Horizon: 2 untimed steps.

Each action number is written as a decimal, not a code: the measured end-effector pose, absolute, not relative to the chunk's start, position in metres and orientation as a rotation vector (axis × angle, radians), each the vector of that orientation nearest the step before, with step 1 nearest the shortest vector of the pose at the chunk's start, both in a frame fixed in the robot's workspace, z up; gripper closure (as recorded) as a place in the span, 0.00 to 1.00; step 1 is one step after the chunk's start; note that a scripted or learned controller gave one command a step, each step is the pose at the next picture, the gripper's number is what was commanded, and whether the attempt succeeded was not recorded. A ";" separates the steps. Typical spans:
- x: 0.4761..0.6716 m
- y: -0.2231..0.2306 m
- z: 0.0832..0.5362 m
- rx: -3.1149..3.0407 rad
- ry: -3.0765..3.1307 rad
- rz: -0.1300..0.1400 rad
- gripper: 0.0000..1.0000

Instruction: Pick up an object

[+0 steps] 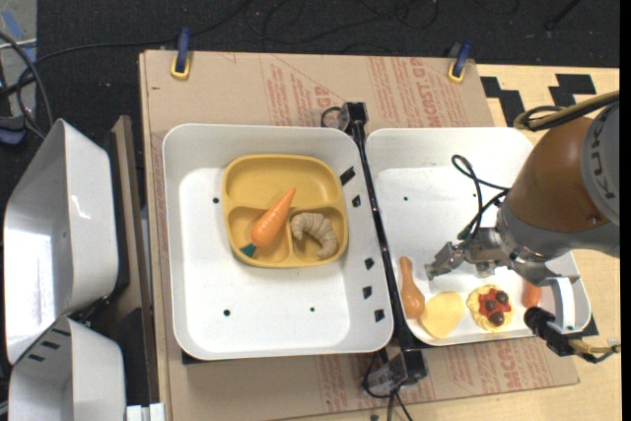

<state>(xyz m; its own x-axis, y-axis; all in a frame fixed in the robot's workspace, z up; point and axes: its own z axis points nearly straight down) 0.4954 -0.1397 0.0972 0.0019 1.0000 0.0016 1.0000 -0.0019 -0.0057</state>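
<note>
My gripper hangs low over the front part of the right bin, at the end of the grey and orange arm. Just in front of it lie a pale yellow wedge and an orange drumstick-shaped toy, near the bin's left wall. A small tart with dark and red berries sits to the right of the wedge. A small orange piece shows beside the tart, partly hidden by the arm. I see nothing held in the gripper.
The left bin holds a yellow divided plate with a toy carrot and a beige curled shrimp-like toy. A black cable loops over the right bin's back area. White containers stand left of the bench.
</note>
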 end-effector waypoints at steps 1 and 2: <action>0.497 -0.140 0.110 -2.224 -2.218 0.000 1.00; 0.493 -0.131 0.164 -2.221 -2.228 -0.004 1.00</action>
